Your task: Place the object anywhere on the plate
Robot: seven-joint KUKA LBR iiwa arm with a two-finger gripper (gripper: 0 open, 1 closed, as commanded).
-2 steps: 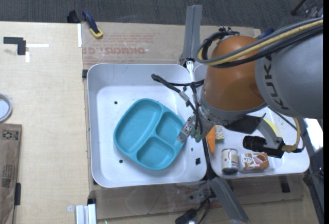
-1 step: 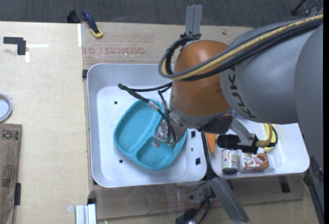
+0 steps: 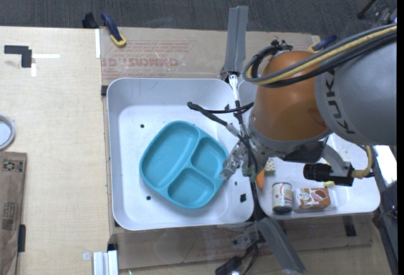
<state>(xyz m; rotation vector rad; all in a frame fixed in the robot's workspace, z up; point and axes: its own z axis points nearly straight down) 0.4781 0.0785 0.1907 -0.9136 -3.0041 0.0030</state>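
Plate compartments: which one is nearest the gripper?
The small right-hand compartment of the blue plate; the gripper sits at its rim. The others lie farther left.

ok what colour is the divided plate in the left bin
Light blue, a plain turquoise shade; the plate shows clearly in the camera view.

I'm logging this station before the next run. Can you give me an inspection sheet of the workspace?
Surface: two white bins side by side on a wooden bench.
Job's things: blue divided plate in the left bin, nothing on it.
Clutter: small can and snack packet in the right bin.
Gripper: gripper at the plate's right edge; fingers unclear.
Cables: black cables at the wrist.
Surroundings: tape roll, clamp, dark floor.
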